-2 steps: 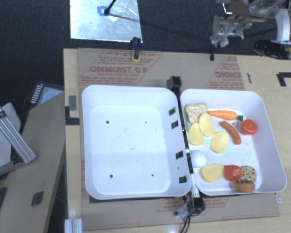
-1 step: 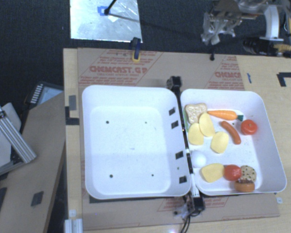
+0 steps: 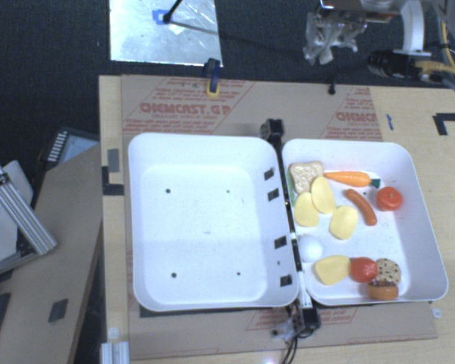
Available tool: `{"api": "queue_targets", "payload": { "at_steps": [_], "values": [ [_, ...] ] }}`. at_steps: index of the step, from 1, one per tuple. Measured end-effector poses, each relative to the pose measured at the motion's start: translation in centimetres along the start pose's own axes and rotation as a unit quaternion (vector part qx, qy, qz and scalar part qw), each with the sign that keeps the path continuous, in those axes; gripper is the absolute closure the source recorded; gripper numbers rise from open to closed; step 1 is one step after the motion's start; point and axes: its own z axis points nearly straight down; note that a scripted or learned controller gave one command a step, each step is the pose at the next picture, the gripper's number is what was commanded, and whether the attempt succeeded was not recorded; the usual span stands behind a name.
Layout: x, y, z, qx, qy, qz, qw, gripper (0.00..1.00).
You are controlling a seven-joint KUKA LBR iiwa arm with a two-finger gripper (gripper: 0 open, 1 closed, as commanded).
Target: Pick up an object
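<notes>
Camera view, our notes: left bin (image 3: 148,203) bare white. Right bin (image 3: 417,196) holds toy food: bread slice (image 3: 305,175) by divider, yellow chips (image 3: 323,196), white egg (image 3: 310,249), carrot (image 3: 347,178) lying crosswise with green tip right, sausage (image 3: 361,206) slanting down-right, tomato (image 3: 389,198), cookie (image 3: 385,270). Gripper (image 3: 330,44) hangs above bench's far edge, well apart from food; we cannot tell finger state.
</notes>
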Motion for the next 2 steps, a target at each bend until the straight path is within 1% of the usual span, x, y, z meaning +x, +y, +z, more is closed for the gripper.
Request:
{"api": "queue_targets", "payload": {
  "at_steps": [1,2],
  "values": [
    [0.51,0.0,0.45,0.0,0.0,0.001,1.0,1.0],
    [-0.09,0.0,0.68,0.0,-0.001,0.003,1.0,1.0]
  ]
}}
